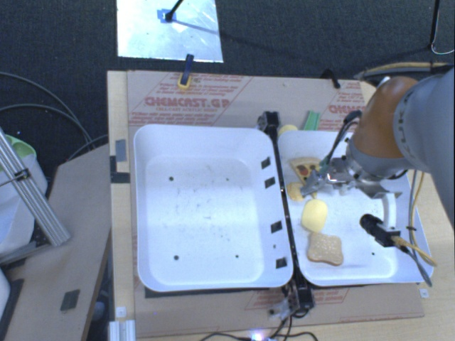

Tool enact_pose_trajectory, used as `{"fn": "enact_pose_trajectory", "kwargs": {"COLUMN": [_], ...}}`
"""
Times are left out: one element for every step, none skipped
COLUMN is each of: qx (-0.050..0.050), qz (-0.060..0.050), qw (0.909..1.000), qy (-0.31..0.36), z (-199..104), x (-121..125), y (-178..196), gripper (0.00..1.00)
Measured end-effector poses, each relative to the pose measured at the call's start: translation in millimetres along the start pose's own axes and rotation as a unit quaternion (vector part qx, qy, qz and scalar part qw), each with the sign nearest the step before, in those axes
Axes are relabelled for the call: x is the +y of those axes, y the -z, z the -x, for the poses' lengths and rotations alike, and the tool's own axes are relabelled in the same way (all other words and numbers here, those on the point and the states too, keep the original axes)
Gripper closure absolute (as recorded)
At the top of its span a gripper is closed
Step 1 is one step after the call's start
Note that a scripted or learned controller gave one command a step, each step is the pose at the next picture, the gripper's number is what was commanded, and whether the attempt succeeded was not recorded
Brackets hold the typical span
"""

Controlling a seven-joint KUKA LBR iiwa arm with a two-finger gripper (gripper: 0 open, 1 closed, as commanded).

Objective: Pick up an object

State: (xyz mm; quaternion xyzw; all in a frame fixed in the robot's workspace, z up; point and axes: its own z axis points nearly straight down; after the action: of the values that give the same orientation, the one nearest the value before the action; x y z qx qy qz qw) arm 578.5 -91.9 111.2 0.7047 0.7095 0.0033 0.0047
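In the right bin (359, 265), seen from the camera above the surface (206, 101), the gripper (313, 185) sits low over the side nearest the left bin (206, 212), at the end of the grey arm (416, 130). I cannot tell whether it is clenched or released. Its tip is a small dark tangle against the white floor, and nothing can be seen held in it.

Four things lie within reach.
- **Small yellow piece** (293, 190): it lies just beside the gripper tip, close to the bin wall.
- **Pizza slice** (304, 168): it lies flat just beyond the tip, toward the far end.
- **Yellow lump** (315, 215): it sits nearer the camera.
- **Toast** (325, 249): it lies just beside the lump, and I cannot tell whether the two touch.

All four look like toy food, so they are probably light and fairly stiff.

The lump seems the easiest to take. It stands proud of the floor and could be squeezed across its middle, though its rounded, likely smooth skin may slip. The toast and the pizza slice lie flat and offer only thin edges to grip. The small piece has little room around it by the wall.

The arm hides the far outer part of the right bin, so whatever lies under it is unknown. A pale ball (287, 129) and a green strip (311, 120) sit at the far rim. I cannot make out whether they are inside the bin or on the surface behind it.
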Motion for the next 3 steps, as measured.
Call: {"fn": "enact_pose_trajectory", "kwargs": {"qx": [0.002, 0.0, 0.001], "qz": [-0.009, -0.001, -0.003], "qw": [0.9999, 1.0, 1.0], "qy": [-0.004, 0.0, 0.0], "z": [-7, -1, -1], "x": [-81, -3, -6], "y": [-28, -26, -15], "gripper": [0.0, 0.0, 1.0]}}
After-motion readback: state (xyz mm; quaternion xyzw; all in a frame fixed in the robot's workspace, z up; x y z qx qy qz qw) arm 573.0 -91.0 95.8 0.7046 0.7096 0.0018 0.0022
